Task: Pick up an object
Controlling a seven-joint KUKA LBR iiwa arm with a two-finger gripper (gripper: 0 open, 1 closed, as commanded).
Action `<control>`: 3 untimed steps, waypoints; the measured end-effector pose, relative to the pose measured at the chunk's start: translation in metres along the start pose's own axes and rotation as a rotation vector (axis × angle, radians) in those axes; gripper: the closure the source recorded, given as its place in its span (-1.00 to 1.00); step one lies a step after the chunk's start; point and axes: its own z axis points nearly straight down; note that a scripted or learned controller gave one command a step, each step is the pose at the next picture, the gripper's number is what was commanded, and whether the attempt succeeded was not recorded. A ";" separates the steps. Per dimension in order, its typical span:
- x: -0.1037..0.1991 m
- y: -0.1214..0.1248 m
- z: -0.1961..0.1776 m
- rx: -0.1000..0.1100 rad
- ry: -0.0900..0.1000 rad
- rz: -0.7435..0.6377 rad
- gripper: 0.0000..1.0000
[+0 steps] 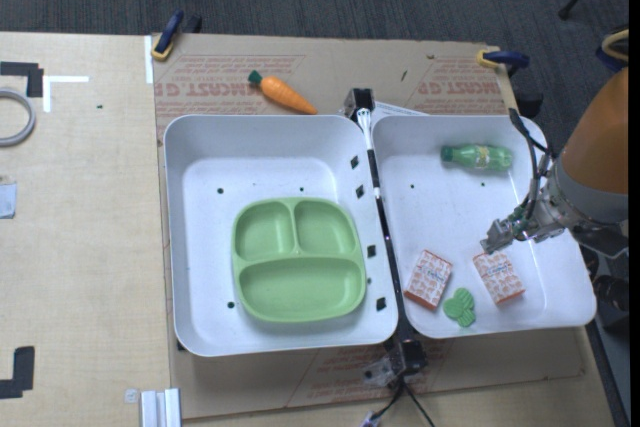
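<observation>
Cardboard-covered surface (450,80) with two white bins | lower right: robot hand (512,233) hovers just above small red-and-white carton (498,277) in right bin (420,145), finger state unclear | step: approach; next likely needs descent, then closing around carton.

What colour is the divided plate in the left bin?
Light green; the divided plate shows clearly in the camera view, lying in the left bin.

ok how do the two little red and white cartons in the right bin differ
The left carton lies near the bin's left wall, touching the green leafy piece; the right carton lies just below the claw. They tilt opposite ways. Both lie flat, look the same size and share the same print.
</observation>
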 end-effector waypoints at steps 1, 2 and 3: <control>0.000 0.000 0.000 0.000 0.000 0.000 -1.00; -0.029 -0.007 0.101 -0.005 -0.004 -0.414 -1.00; -0.032 -0.004 0.090 -0.013 -0.016 -0.411 1.00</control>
